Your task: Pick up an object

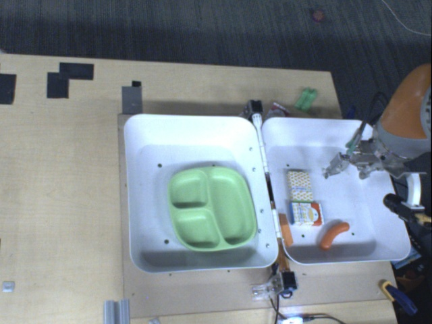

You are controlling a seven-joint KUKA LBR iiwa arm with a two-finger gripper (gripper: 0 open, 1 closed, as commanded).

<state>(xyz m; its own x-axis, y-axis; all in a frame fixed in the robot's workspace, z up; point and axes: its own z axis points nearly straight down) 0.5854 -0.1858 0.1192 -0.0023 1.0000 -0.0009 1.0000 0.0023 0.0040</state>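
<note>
The claw [351,159] hovers over the right bin [378,248] — fingers spread, holding nothing. Below it lie a carton [302,198] and a sausage [334,233], near the bin's front wall. The left bin [145,181] holds a green tray [212,206].

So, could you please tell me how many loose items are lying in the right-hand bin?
3: a small carton mid-bin, an orange sausage near the front wall, and an orange piece against the left wall. The arm may hide others.
</note>
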